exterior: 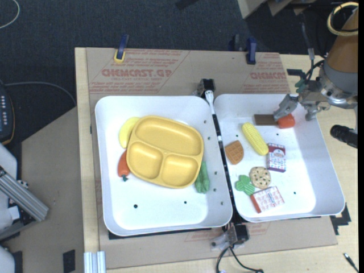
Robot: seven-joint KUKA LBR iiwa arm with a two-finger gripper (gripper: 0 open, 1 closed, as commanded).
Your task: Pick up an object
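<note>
Gripper: the gripper (293,108) is hanging low over the right bin's (318,169) far side, reaching in from the right.
Jaws: can't tell how wide they're standing; nothing is showing between them.
Tomato: a red tomato (286,121) is sitting just under the near finger; touching or not, can't tell.
Brown block: a block (264,119) is lying flat beside the tomato, long axis running left-right.
Corn: the corn (255,138) is lying diagonally, pointing up-left to down-right.
Left bin: a yellow tray (164,151) is resting there.
</note>
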